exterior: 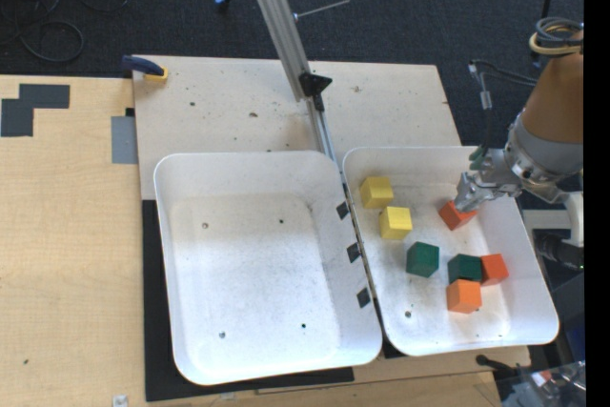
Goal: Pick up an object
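While left bin (248,272) lies bare, right bin (534,324) crowds blocks: yellow pair (386,207), green block (422,258), orange block (464,295). Gripper (469,198) clamped on tilted red block (457,215), corner-held. Risk: shallow grip, block may twist out on lift.

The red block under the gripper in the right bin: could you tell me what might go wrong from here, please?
1. The small red block sits tilted right at the two-finger gripper, so a grasp might catch an edge and slip.
2. It lies close to the right white bin's far wall, which may crowd the approach.
3. If it drops, it could roll into the dark green cube or the yellow cube.
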`<state>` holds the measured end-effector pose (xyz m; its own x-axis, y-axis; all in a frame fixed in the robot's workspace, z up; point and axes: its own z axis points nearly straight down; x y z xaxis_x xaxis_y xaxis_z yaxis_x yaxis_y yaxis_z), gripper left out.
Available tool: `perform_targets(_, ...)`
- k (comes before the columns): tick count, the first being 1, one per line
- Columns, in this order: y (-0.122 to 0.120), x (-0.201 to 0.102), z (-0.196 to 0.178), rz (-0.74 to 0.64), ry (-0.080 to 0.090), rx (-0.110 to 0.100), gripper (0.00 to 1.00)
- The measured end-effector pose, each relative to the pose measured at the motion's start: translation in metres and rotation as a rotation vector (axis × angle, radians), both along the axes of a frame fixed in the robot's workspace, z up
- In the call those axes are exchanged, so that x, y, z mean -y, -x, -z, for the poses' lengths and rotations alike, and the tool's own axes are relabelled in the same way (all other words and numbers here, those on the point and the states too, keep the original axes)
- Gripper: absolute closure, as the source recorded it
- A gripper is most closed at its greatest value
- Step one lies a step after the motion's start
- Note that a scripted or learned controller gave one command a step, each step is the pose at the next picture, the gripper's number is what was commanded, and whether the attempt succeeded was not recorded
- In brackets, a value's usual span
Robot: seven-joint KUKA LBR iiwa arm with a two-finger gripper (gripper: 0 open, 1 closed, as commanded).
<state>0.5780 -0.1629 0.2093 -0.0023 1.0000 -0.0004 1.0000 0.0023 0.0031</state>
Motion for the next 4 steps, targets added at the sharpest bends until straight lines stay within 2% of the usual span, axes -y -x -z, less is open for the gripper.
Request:
perform_targets(1, -0.005, 0.007, -0.061, 0.0, 0.001, 0.002, 1.0)
perform_targets(2, -0.006, 0.007, -0.068, -0.004, 0.0, -0.004, 1.0)
perform_targets(3, -0.003, -0.05, -0.057, -0.002, -0.003, -0.007, 1.0)
perform_targets(4, 0.009, -0.094, -0.057, -0.002, -0.003, -0.007, 1.0)
